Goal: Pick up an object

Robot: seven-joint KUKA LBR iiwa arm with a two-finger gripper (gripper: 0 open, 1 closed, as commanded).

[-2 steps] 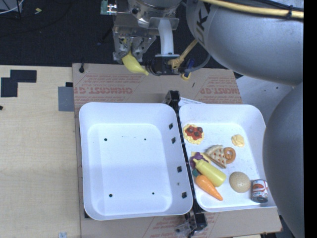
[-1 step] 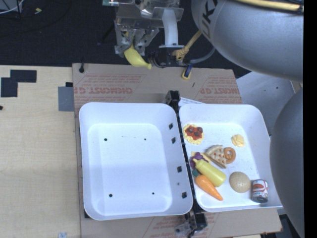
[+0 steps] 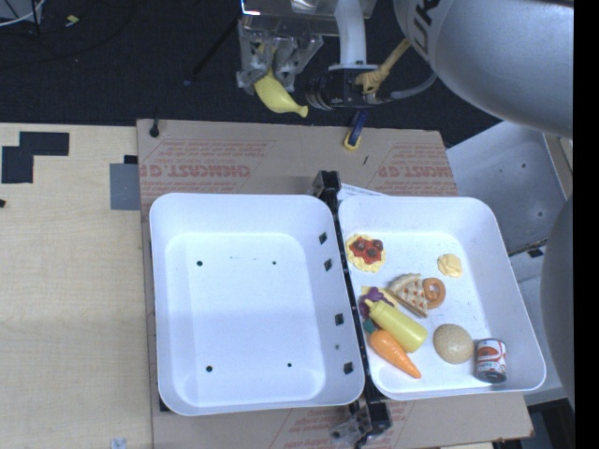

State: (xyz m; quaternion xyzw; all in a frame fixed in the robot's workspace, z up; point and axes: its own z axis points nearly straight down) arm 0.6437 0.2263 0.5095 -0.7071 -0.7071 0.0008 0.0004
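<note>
Yellow against the dark floor, a toy banana point(image 3: 279, 96) hangs at the tip of the gripper point(image 3: 271, 75), pinched between the two fingers, which are closed down onto its upper end; the fruit's curved body slants down and to the right of the fingertips. The gripper itself is raised high, above the far edge of the cardboard sheet point(image 3: 281, 162) and well clear of both bins. Below it and slightly left lies the left bin point(image 3: 168, 251). Below and to its right sits the right bin point(image 3: 487, 241), holding the rest of the toys: a small pizza point(image 3: 366, 251) nearest the gripper, a pale yellow piece point(image 3: 450, 266) further right, a waffle wedge point(image 3: 408, 293) touching a pretzel point(image 3: 433, 293), a yellow bottle point(image 3: 398, 324) lying beside a carrot point(image 3: 394, 353), a beige egg-shaped item point(image 3: 453, 342), and a small can point(image 3: 490, 360) farthest from the gripper, at the bin's near right corner
</note>
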